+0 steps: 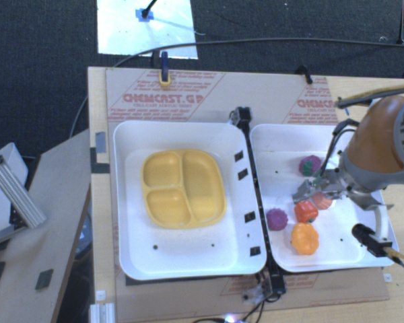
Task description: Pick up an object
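The gripper (314, 195) hangs low in the right bin (337, 258), its jaws' state impossible to tell (wrist blocks them). Just below sits a red-orange toy (306, 212), likely the target; a purple ball (277, 219) lies leftward.

Right bin (283, 136) upper-left lies open — toys (306, 238) crowd its lower middle.

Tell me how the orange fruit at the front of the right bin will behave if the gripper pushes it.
The orange fruit looks rounded, so it would probably roll. Its surface seems smooth, perhaps slippery. It lies free on the right bin floor, likely shifting easily.
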Tool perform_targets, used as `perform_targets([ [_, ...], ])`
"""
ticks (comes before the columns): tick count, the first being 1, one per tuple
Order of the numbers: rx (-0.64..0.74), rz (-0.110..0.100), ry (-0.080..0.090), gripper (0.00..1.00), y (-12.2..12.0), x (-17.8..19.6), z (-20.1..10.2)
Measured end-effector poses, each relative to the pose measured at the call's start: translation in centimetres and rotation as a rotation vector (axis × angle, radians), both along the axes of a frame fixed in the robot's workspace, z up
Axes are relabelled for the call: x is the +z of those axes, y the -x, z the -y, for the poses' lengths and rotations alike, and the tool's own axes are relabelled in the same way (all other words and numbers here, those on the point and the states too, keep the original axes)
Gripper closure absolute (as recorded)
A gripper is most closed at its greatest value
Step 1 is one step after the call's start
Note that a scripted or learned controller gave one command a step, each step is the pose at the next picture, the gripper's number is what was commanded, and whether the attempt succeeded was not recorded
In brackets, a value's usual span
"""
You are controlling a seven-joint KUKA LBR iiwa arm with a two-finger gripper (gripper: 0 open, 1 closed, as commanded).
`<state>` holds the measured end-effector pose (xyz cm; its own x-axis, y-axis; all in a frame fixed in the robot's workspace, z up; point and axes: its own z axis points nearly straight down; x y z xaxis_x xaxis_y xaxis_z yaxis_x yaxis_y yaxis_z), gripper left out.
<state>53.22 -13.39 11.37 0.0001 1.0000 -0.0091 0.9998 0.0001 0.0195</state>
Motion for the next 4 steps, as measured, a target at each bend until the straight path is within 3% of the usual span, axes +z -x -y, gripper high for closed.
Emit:
perform_targets([
  [1,0.0,0.007,0.0,1.0,-0.3,1.4,0.0],
  [2,0.0,-0.014,-0.007,1.0,0.2,6.4,0.8],
  [3,0.004,-0.013,-0.007,1.0,0.0,10.9,0.8],
  [4,0.01,-0.017,-0.011,1.0,-0.7,10.9,-5.2],
])
